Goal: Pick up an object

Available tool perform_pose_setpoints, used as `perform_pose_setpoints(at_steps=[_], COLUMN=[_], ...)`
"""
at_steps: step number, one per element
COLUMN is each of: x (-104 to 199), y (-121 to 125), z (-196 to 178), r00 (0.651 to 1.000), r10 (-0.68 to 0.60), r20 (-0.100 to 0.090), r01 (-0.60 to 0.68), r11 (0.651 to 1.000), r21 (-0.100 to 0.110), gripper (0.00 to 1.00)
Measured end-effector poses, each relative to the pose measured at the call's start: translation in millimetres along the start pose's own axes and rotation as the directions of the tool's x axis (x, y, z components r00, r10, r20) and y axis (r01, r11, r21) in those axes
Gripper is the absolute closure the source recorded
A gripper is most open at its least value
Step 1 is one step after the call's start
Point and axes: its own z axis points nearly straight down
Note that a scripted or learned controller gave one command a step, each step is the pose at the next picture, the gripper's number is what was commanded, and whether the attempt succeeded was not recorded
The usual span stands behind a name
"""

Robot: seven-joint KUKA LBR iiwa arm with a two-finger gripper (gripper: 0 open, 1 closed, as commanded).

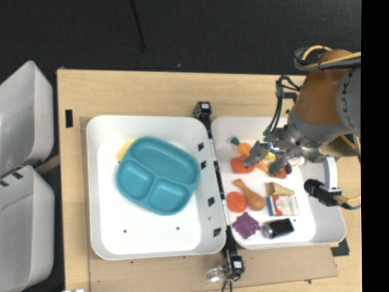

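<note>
Purple toy [245,224] beside black block [279,228] | end effector [265,156] amid orange toys [242,163]

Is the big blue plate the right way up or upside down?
Right way up. The teal plastic divided plate lies flat in the left white bin, its three hollow sections facing upward.

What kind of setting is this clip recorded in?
Likely a robot grasping test bench, not a kitchen: a wooden bench bearing two white bins, toy food such as a drumstick, and the arm's gripper above them.
</note>
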Motion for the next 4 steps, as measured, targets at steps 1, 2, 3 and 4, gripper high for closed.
perform_pose_setpoints(at_steps=[1,2,3,4], x=[-5,-6,-7,-9], y=[-2,-2,-1,0], z=[65,94,84,43], r00=[1.0,1.0,1.0,1.0], r10=[0.001,0.003,0.009,0.009], r20=[0.0,0.0,-0.002,0.0], r01=[-0.001,-0.003,-0.009,-0.009], r11=[1.0,1.0,1.0,1.0], r21=[0.0,-0.003,-0.005,-0.009], gripper=[0.0,0.0,1.0,1.0])
